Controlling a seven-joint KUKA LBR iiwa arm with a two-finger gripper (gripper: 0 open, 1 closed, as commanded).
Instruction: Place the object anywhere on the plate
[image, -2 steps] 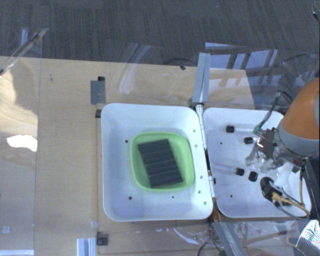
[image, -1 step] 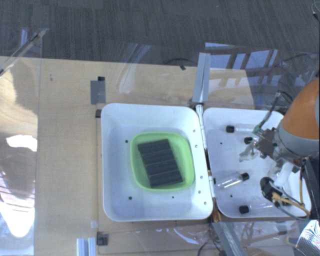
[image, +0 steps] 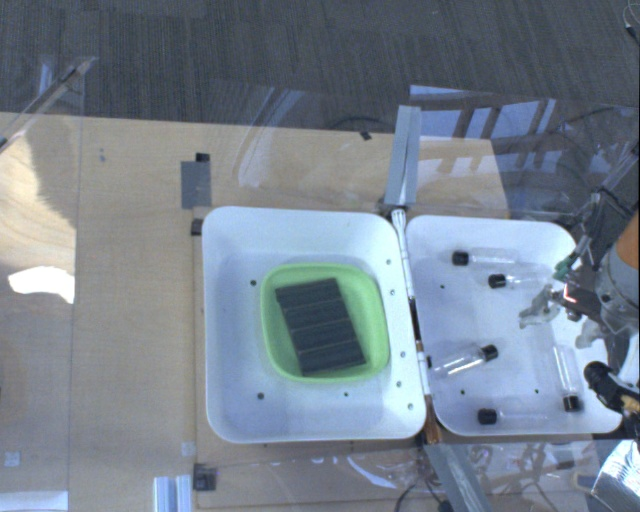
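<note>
Far to the left of the jaws (image: 545, 305), the green plate (image: 272, 330) sits in the left bin (image: 225, 300) with a dark ridged block (image: 320, 327) on it. Nearer, in the right bin (image: 440, 240), lie 5 clear vials; the closest (image: 508, 281) is just left of the jaws. You can't tell their spread. Center over 1 vial before closing.

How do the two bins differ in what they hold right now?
The left bin holds a green plate with a dark ribbed block lying on it; the right bin holds several clear tubes with black caps, such as the one near its middle, scattered loose. The gripper is over the right bin, not the left bin. Both are shallow, white and square, side by side.
</note>
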